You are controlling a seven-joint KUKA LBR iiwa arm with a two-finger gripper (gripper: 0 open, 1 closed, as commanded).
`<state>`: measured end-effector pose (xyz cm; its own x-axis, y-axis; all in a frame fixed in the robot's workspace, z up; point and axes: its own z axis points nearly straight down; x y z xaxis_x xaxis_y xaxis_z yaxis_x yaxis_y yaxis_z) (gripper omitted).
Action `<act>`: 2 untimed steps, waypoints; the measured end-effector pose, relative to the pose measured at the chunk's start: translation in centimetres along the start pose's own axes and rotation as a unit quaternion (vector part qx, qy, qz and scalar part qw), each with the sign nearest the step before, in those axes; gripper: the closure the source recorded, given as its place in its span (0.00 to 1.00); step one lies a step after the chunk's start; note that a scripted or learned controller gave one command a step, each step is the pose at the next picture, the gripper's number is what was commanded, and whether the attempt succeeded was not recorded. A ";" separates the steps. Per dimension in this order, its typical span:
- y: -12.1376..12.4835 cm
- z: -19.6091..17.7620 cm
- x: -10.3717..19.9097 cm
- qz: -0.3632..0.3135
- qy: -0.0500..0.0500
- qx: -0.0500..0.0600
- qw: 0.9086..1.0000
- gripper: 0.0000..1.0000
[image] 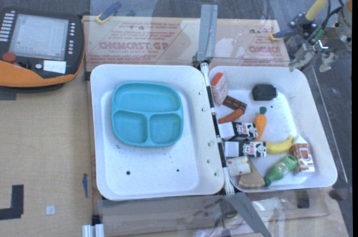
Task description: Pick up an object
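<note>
We see the end effector (313, 51) above the right bin's (321, 118) far right corner, its opening impossible for us to judge. Inside, we spot the carrot (260, 123) lying nearly upright, green top pointing toward the black block (263, 91).

Left of my end effector (313, 43), red print on the clear protective sheet (134, 43) reads "CHEMCAST GP"; a nearer sheet (254, 43) carries similar red lettering, too faint to read.
</note>
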<state>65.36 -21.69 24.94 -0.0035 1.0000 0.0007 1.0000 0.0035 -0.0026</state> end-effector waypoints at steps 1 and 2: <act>-1.5 14.7 0.9 0.029 0.004 -0.002 1.000 0.00; -1.6 16.3 1.5 -0.022 0.002 -0.001 1.000 0.00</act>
<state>63.76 -20.18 8.68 -0.0473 0.9989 0.0048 0.9989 0.0473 0.0003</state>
